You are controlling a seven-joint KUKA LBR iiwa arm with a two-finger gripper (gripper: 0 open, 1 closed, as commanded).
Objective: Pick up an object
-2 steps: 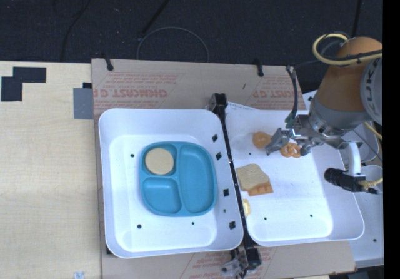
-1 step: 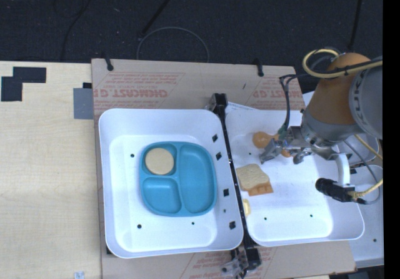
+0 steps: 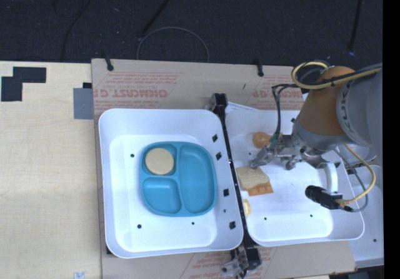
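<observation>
Nearest the camera, a black clamp joins the two bins' front rims. In the right-hand shallow white bin, a pale wedge of toast-like bread with an orange crust lies near the left wall — just beside the metal two-finger gripper, whose grip state cannot be told. Beyond sits a small orange lump. The left-hand white bin holds a blue three-compartment plastic plate — a tan round disc in its far-left compartment.
</observation>
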